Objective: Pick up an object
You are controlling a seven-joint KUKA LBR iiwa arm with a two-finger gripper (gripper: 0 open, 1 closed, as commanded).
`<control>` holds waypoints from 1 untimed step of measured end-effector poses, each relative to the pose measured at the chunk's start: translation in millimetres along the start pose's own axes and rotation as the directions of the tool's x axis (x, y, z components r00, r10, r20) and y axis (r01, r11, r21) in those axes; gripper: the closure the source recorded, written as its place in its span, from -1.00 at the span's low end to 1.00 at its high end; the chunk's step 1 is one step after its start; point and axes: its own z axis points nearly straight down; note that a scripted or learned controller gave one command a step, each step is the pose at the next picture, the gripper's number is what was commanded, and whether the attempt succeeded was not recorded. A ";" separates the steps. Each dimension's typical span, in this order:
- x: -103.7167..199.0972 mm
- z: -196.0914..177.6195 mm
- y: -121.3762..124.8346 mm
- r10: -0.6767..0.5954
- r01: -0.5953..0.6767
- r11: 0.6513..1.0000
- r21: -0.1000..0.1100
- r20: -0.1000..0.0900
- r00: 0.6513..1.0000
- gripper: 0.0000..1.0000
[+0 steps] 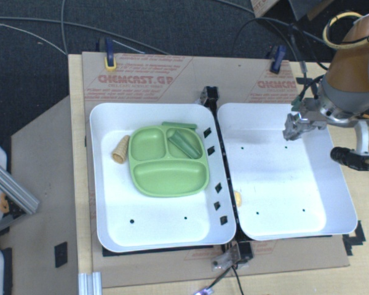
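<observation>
Camera view: my gripper [291, 129] hangs over the far part of the right bin [307, 220], near its far-right corner, wrist and orange band above it at the right edge of frame. Cannot tell whether the fingers are open or closed, they're too small and seen from above; nothing visible between them. The candidates are all well apart from me, in the left bin [107, 226]: a green divided plate [166, 171] lying flat mid-bin, a green pod-shaped piece [184, 143] resting in the plate's far-right compartment, a flat green strip [179, 126] along the plate's far edge, and a tan cone [120, 149] touching or just beside the plate's left rim, lying on its side. There's also a small yellowish bit [237, 198] at the divider between the bins, too small to identify. My read: the step is still approach, no grasp begun. To do it well I'd cross the divider high, clear of the black clips [219, 192] on it, then go for the cone: it's on bare bin floor with room on its left side. Line the fingers across its narrow axis, not along it, descend straight, close near the wide end so it doesn't squirt out. The plate is a poor pick; flat and wide, only its rim is grippable.
</observation>
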 end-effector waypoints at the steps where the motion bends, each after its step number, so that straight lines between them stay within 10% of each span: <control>1: 0.0 -49.8 1.9 0.001 -0.001 1.000 0.000 0.000 1.000 1.00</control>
